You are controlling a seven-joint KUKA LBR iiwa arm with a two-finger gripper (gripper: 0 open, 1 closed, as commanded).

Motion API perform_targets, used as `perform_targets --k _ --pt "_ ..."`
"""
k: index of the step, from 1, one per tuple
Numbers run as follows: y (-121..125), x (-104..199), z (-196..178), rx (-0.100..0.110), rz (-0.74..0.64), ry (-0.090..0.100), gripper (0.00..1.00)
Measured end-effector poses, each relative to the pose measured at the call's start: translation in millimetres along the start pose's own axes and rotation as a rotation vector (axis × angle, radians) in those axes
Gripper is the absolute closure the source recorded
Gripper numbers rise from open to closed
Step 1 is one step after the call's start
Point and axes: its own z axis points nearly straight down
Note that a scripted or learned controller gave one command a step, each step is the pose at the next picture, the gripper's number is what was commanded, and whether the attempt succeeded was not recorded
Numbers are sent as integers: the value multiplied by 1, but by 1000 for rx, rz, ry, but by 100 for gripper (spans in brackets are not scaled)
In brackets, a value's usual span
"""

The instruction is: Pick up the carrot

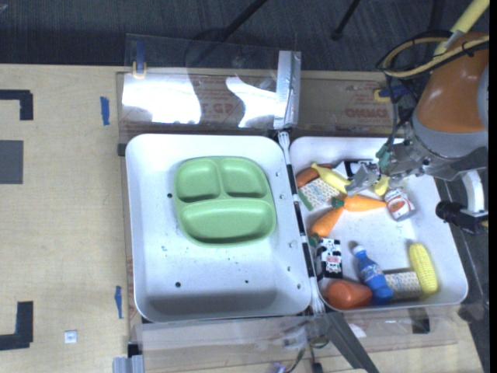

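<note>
The carrot (363, 203) is orange with a small green stub at its left end. It lies flat in the upper middle of the right bin (449, 231). My gripper (371, 180) hangs just above its upper edge, reaching in from the grey wrist and orange band at the right. The gripper's tip also overlaps a yellow banana (330, 178) beside the carrot. I see nothing lifted off the bin floor.
A second orange tapered piece (326, 222) lies left of the carrot. The right bin also holds a corn cob (423, 267), a blue bottle (370, 272), a red-orange vegetable (347, 292), a small can (398, 205) and a cow-print box (331, 256). A green divided tray (225, 199) sits in the left bin (155, 270).
</note>
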Motion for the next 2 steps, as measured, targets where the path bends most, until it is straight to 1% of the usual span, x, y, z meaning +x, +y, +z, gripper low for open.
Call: perform_targets --k 1,2 --pt "3 5 103 -3 -18 -2 0" --pt "3 5 103 -3 -18 -2 0"
